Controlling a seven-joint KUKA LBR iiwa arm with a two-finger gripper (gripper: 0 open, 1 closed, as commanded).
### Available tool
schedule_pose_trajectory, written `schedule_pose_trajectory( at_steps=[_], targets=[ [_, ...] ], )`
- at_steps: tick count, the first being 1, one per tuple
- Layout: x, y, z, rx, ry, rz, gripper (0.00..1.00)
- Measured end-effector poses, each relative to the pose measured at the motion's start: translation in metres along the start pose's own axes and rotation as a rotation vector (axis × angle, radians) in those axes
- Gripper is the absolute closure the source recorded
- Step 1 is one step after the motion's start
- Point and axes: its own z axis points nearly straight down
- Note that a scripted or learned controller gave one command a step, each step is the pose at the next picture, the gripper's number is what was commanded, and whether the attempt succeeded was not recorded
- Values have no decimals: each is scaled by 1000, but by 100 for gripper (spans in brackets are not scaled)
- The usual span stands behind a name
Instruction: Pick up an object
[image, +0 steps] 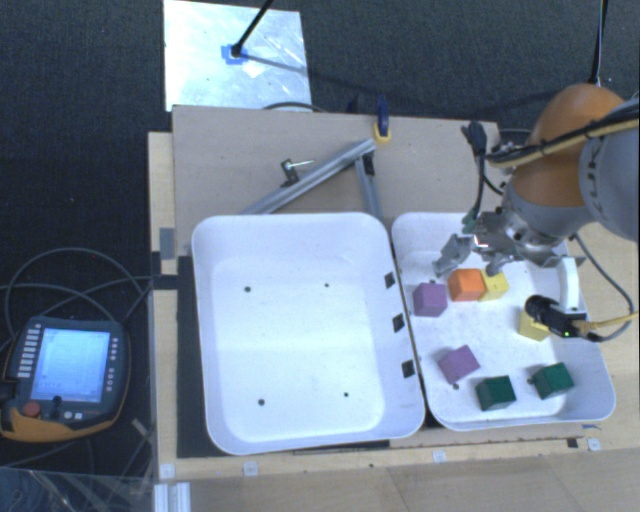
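The right white bin holds several small blocks. An orange block sits between a purple block and a yellow block. Toward the front lie another purple block and two green blocks. A second yellow block lies at the right, partly under a black fitting. My gripper hangs open just behind and above the orange block, one finger toward the purple block, the other near the yellow one. Nothing is between the fingers.
The left white bin stands beside the right one, with black clips along the shared rim. A metal bar lies on the board behind the bins. A teach pendant with cables rests on the floor at the left.
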Motion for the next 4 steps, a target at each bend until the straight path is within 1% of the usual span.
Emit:
schedule_pose_trajectory(
  at_steps=[1,2,3,4],
  targets=[
    [1,-5,55,-8,-1,1,0],
    [0,-4,42,-12,-1,-2,100],
    [-4,7,-10,-10,-1,-1,100],
    [2,12,-73,-13,-1,-3,100]
  ],
)
